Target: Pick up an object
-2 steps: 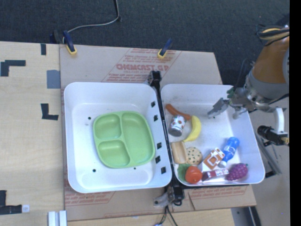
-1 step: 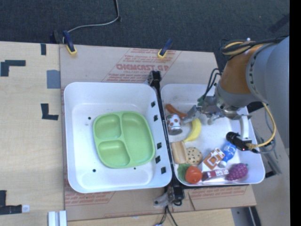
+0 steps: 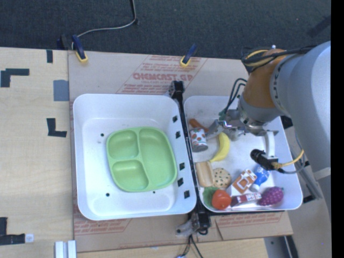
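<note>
Dark carpet-like floor [image 3: 161, 15], wooden bench [image 3: 32, 160]

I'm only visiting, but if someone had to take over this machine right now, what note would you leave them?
Gripper: low over the right bin, beside the banana; no object seen in it.
Right bin: banana, small can, bread slice, cookie, tomato, grapes, small carton.
Left bin: green divided plate.
Done: nothing lifted.
Left: grasp one object and raise it.
</note>
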